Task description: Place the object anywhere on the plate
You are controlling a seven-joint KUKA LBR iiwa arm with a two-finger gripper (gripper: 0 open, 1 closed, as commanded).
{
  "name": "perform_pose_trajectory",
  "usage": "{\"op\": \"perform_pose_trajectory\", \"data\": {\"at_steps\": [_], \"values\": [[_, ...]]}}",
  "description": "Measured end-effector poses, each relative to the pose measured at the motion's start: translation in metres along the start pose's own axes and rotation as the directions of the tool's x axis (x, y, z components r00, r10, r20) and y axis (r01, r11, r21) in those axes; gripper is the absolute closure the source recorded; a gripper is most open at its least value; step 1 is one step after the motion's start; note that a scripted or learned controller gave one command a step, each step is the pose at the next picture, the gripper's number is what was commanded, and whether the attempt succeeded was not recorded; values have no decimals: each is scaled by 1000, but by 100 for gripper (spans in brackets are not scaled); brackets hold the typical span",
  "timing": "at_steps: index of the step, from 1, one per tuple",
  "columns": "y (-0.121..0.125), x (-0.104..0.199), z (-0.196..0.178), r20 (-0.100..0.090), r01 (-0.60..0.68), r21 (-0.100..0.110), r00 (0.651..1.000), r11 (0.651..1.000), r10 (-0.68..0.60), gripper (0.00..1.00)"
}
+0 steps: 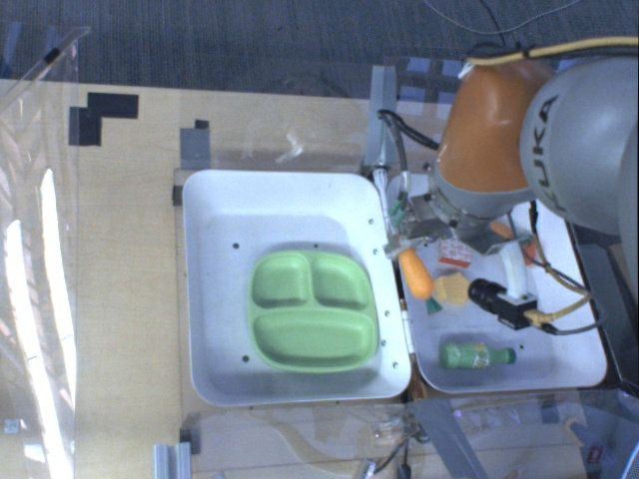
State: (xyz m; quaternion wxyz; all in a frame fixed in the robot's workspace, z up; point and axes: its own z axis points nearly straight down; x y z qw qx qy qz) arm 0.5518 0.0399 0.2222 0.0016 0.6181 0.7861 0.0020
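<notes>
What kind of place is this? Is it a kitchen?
Probably a robot lab, not a kitchen. A big robot arm reaches over two white bins on a wooden bench, and the food, like the carrot, looks like toys beside a green plate.

A pale wooden bench (120,297) meets dark grey carpet (250,18), crossed by a black cable (479,8).

The grey arm (584,138), at about two o'clock in the view, bears dark letters reading "UKA", partly cut off. No other text is legible.
</notes>
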Motion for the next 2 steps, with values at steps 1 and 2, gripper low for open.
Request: {"op": "perform_pose_trajectory", "data": {"at_steps": [1,2], "values": [[29,59,37,-1,165,2,986,986,-165,100],[29,58,37,-1,164,1,986,986,-164,0]]}}
